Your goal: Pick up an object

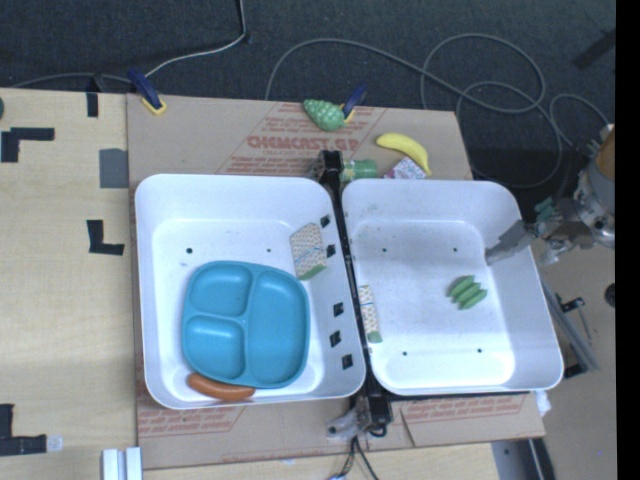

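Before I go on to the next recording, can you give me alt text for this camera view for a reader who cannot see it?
Two white bins sit side by side on a bench, with the robot arm at the right bin's far edge. That bin holds a small green vegetable; the left bin holds a blue divided plate, an orange sausage and a sponge. A banana lies behind the bins.

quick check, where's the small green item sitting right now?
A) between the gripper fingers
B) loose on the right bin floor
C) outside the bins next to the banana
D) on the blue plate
B: the small green item lies by itself on the floor of the right bin, apart from the blue divided plate in the left bin.
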Available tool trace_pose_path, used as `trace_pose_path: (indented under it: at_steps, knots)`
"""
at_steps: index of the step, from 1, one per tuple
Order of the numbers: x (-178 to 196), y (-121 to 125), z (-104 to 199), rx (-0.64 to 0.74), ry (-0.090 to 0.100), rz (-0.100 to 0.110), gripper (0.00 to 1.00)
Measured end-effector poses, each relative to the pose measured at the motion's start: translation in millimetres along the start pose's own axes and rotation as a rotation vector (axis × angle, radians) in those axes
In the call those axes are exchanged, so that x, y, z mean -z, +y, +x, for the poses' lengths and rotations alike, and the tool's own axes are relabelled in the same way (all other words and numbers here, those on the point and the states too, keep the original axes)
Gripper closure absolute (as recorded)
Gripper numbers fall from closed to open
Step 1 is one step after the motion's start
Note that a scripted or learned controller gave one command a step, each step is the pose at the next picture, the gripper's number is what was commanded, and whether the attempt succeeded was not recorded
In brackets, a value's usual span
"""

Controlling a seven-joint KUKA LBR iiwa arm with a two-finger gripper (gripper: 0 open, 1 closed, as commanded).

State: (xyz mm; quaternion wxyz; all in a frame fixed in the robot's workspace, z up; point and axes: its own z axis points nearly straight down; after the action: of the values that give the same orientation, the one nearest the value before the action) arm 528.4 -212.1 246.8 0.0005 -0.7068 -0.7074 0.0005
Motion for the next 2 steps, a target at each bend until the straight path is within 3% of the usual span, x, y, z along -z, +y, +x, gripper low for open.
trace_pose_path:
  at_steps: [1,2]
  knots:
    - [-160,28,4,0.001,-0.001,-0.006,0.0]
    - [-149,29,3,0.001,-0.006,-0.009,1.0]
